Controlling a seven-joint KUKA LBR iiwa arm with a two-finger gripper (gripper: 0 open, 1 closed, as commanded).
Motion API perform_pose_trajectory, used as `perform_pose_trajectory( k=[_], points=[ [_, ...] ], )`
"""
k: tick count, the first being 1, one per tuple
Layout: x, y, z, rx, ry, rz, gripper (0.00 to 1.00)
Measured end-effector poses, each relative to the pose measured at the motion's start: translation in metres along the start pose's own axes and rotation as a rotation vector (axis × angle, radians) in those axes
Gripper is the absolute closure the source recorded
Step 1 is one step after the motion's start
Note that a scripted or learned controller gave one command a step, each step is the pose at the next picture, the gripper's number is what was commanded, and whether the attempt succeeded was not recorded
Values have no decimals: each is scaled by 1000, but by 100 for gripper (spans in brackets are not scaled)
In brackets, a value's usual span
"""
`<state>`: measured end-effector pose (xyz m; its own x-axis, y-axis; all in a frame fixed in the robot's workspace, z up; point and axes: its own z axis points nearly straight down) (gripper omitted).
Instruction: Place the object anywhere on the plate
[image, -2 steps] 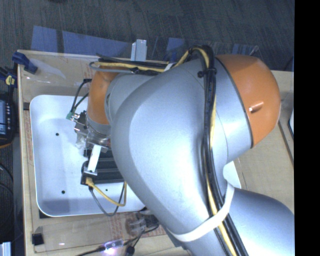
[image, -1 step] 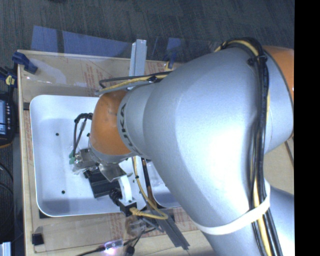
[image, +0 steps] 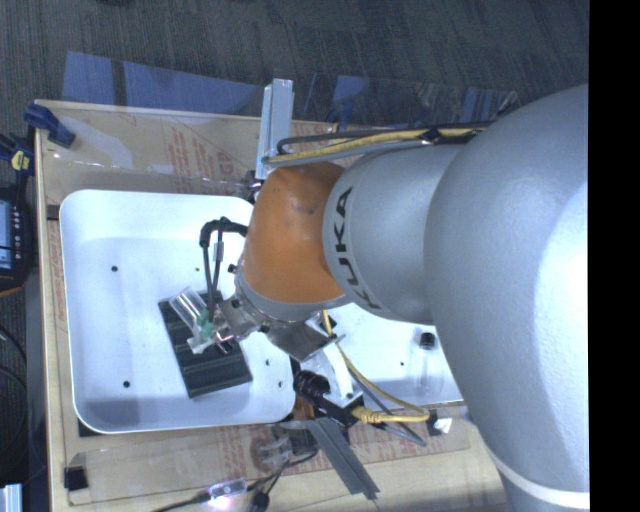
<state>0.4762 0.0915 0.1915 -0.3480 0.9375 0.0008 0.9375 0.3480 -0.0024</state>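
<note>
hovering over the flat black rectangular ridged object (image: 205, 355) at six o'clock in the left shallow white bin (image: 95, 300), the two-finger gripper (image: 207, 325); whether its claw is apart, i cannot tell.

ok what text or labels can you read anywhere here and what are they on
"KUKA", in dark letters running up the side of the grey arm, just past the orange band.
Red print on the clear sheeting over the bench: too blurred to read.
Display at the far left edge: too small to read.

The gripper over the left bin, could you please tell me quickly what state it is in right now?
Gripper: down over a dark flat object in the left bin; its state cannot be told from this view.
</note>
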Motion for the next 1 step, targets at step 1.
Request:
perform_pose_trajectory(
  k=[1],
  points=[
    [61,47,27,3,-1,290,100]
  ],
)
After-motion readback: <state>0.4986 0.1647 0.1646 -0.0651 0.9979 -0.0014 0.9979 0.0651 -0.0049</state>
